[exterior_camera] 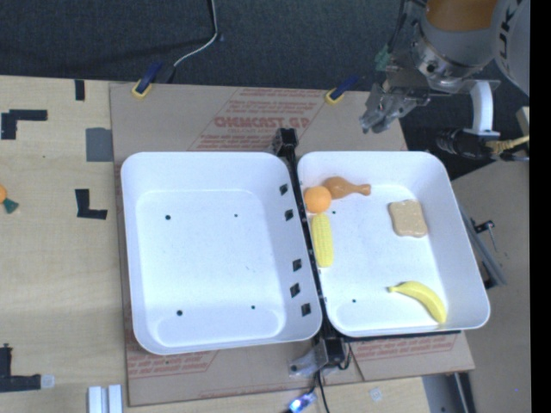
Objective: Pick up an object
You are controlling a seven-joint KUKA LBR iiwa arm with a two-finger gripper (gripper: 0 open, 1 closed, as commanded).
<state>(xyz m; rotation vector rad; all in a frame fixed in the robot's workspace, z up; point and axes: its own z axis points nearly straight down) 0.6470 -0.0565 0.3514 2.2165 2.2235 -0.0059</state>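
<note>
A curved yellow plastic banana [420, 299] is lying farthest below the claw [385, 110], in the right shallow white bin [456, 231]. Nearer it are sitting a pale yellow corn cob [323, 239], a tan bread slice [407, 218], an orange ball [318, 200] and a brown drumstick [346, 188]. The claw is hovering beyond the bin's far rim, carrying nothing; its grip I cannot tell.

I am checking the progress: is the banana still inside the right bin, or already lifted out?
Inside. The banana lies on the floor of the right bin, near its front corner.
</note>
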